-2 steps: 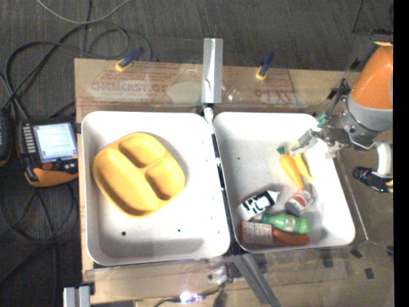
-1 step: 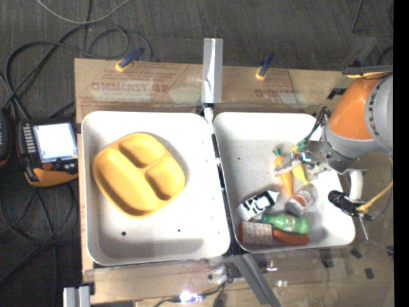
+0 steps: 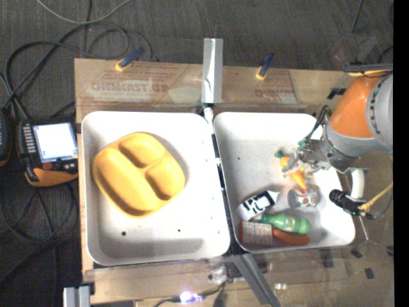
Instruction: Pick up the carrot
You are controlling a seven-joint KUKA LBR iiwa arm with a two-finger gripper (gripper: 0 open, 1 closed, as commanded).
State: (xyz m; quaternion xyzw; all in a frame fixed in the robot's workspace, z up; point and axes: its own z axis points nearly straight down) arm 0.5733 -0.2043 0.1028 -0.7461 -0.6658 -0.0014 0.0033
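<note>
Nearest the camera, along the front wall of the right-hand shallow white plastic bin (image 3: 332, 238), lies a huddle of clutter: a flat reddish-brown packet (image 3: 257, 233), a red sausage-shaped toy (image 3: 291, 238), a green plastic bottle on its side (image 3: 287, 223) and a small black-and-white carton (image 3: 258, 203). Just behind them stands a small white cup with red and green marks (image 3: 305, 199). The small orange carrot with its green top (image 3: 296, 171) lies beyond that cup, toward the bin's right wall, its orange body close beside the cup and its leafy end pointing away to the left.

The step in hand looks like the closing approach to the carrot. To do it well, the descent should be straight down over the orange body rather than the leaves, with the closing line set across the carrot's narrow width, and kept clear of the cup so it isn't nudged over or caught instead.

The two-finger gripper (image 3: 308, 157) sits low over the carrot's far end, at or touching it; its tips blur into the toy, so I cannot tell whether it is parted or closed, nor whether anything is caught in it.

Farther left, the other white bin (image 3: 102, 242) carries a yellow three-compartment plastic plate (image 3: 138, 173), well apart from all this
</note>
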